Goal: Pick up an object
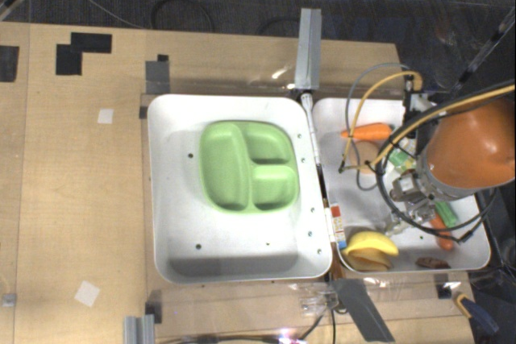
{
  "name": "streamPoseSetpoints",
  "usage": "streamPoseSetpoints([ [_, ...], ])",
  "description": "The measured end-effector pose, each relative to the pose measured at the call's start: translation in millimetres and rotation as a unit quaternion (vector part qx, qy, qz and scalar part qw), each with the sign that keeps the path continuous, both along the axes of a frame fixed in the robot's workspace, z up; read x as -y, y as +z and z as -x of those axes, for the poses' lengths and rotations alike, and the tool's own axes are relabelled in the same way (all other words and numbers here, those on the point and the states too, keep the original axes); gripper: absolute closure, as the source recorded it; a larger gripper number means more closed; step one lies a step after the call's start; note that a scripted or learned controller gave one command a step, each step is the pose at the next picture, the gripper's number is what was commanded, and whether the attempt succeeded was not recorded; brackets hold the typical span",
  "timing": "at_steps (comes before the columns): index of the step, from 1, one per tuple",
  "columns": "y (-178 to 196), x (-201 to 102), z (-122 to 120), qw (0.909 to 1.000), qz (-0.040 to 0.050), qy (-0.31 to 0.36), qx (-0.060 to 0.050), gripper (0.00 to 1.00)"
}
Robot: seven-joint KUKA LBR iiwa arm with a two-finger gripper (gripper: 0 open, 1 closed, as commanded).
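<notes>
My gripper [405, 204] hangs low in the right bin [348, 197], under the orange wrist band [474, 143] and a tangle of cables. A yellow banana-shaped toy [371, 248] lies just below-left of it, near the bin's front edge. An orange carrot [372, 130] rests at the back of the bin. A small green piece [401, 160] sits right beside the wrist, partly hidden. A green and orange piece [444, 217] pokes out from under the arm on the right. The arm's body hides what lies directly beneath the gripper.
The left bin [173, 173] holds a light green divided plate [247, 165]. A metal divider [317, 165] separates the two bins. A small dark brown object [433, 262] lies at the right bin's front edge. Black and yellow cables [367, 93] loop over the right bin.
</notes>
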State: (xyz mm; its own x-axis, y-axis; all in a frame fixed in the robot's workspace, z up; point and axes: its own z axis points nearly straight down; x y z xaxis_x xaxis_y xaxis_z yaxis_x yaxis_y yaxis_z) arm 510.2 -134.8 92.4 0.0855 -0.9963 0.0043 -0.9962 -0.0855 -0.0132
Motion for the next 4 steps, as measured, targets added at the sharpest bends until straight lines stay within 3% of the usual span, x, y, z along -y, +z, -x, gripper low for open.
streamPoseSetpoints([
  [1,-0.3,1.1,-0.4,1.0,0.0005,-0.001,0.001,0.0],
  [2,-1.5,-41.8,-67.5,0.9988,-0.0034,-0.048,0.003,0.0],
  [3,-0.8,-41.6,-17.7,0.9984,-0.0027,-0.057,0.003,0.0],
  [4,-1.9,-26.4,-78.3,0.9977,-0.0034,-0.068,0.002,0.0],
])
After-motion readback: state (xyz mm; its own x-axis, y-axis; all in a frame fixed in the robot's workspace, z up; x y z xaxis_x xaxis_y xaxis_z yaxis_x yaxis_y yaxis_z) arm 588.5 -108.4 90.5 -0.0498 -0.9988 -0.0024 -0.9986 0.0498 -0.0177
